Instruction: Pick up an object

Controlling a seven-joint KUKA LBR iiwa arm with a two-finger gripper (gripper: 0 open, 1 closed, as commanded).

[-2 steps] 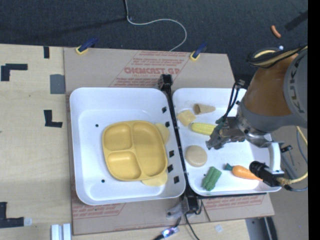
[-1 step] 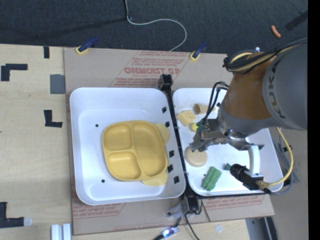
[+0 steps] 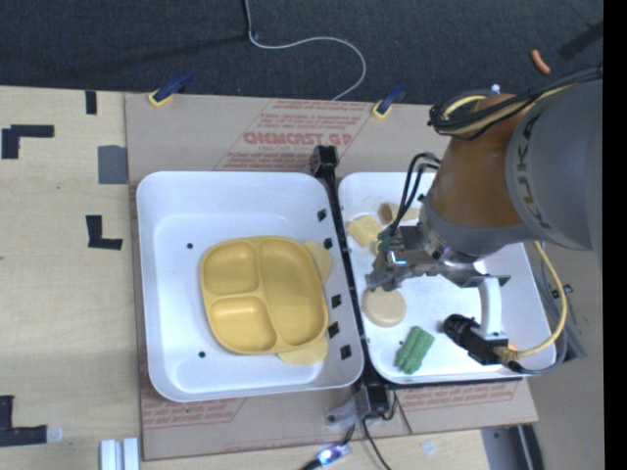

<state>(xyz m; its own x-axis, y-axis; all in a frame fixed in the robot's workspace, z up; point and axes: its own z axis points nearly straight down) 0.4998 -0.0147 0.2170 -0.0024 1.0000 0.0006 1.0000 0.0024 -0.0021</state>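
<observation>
My hand hangs low in the right bin, by its left wall; I cannot tell its grip. Just below it lies a round tan disc, with a green block nearer the front. In the left bin sits a yellow divided tray.

In my right bin a flat, round, cream-coloured disc lies near the left wall. A small green ridged block lies tilted near the front edge. In the left bin a yellow plastic three-compartment tray rests flat, centred.
</observation>
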